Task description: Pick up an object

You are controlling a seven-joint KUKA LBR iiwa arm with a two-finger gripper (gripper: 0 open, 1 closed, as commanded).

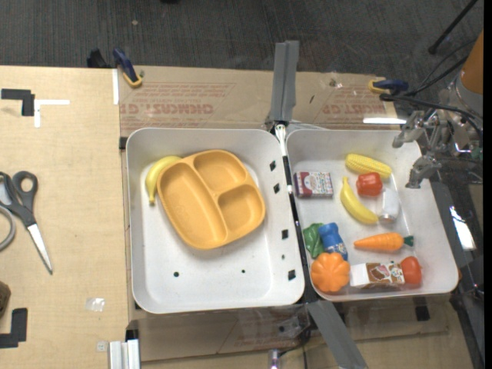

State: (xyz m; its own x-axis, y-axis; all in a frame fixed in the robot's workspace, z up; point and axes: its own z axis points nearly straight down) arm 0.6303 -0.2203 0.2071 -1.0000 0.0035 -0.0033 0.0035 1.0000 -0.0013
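The gripper [430,148] is parked up at the top-right corner of the right bin [444,229], just over the rim, and nothing is seen between it and the toys below. Whether it's released or clenched can't be told, since the metal bits there blur together with the cables.

Closest to it, a corn cob [368,164] is lying near the bin's top wall, with a small red pepper [369,184] just under it and a banana [356,204] curving down beside that. A little white bottle [390,204] is tucked against the banana's lower end. Further along, a carrot [380,242] is laid across the middle, and a boxed snack carton [377,274] with a red tomato [411,269] at its end is sitting by the bottom wall. Over by the divider, a red-and-white carton [314,184], a blue and green toy [326,240] and an orange pumpkin [330,273] are lined up.

The left bin [231,287] is taken up by a yellow divided plate [209,198], with a second banana [157,174] peeking out from behind it. Scissors [27,214] are left on the bench off to the left.

So by the looks of it, the pick hasn't been started properly yet; it's the approach step. Next, a target has to be chosen, probably the corn or pepper since they're nearest, and the gripper has to be brought down over it and lined up across the narrow side before closing.
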